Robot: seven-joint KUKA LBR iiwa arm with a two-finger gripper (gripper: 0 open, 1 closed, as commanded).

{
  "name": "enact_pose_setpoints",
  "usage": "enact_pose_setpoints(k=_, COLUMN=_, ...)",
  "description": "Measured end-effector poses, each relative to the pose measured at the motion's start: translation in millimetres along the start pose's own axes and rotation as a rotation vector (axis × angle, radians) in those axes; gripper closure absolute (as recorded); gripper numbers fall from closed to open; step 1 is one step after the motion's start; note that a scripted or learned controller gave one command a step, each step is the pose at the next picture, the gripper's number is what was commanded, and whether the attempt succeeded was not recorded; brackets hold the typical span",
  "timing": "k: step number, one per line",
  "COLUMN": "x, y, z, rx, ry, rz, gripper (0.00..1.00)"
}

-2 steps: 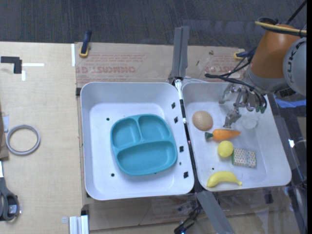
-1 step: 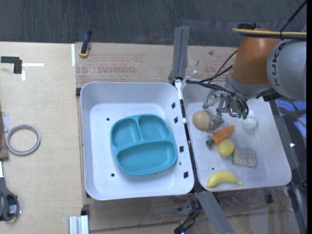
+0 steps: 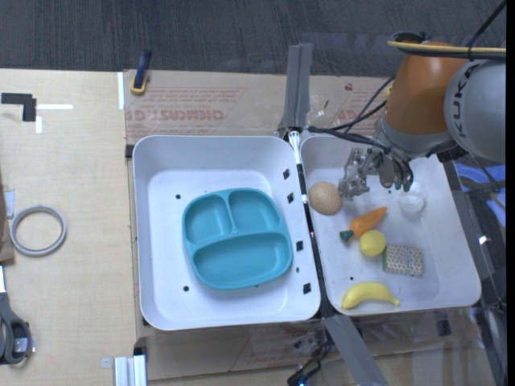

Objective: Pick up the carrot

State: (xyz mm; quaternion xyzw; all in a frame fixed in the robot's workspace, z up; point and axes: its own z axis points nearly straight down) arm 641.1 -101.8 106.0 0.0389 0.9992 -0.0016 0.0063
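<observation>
I see the carrot (image 3: 368, 219) lying in the right bin (image 3: 447, 240), touching the lemon (image 3: 372, 244) below it, egg (image 3: 325, 198) just left. The gripper (image 3: 366, 175) hangs just above the carrot, nothing visibly held; the wrist blurs the rest, so I cannot tell its grip.

Setting: robotics lab bench. Evidence: grey industrial arm (image 3: 475, 95) with orange band and loose cables; two white bins (image 3: 153, 240) on taped cardboard (image 3: 201, 103); tape roll (image 3: 36, 230) and scissors (image 3: 12, 336) at the bench's left edge; toy food in the right bin.
</observation>
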Motion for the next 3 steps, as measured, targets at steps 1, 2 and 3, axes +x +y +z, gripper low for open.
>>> enact_pose_setpoints(k=1, x=45, y=18, z=-87, rx=0.000, ry=0.010, rz=0.298, gripper=1.00)
enact_pose_setpoints(k=2, x=90, y=-35, z=-56, rx=0.001, ry=0.013, rz=0.456, gripper=1.00)
enact_pose_setpoints(k=3, x=89, y=43, z=-87, rx=0.000, ry=0.010, rz=0.513, gripper=1.00)
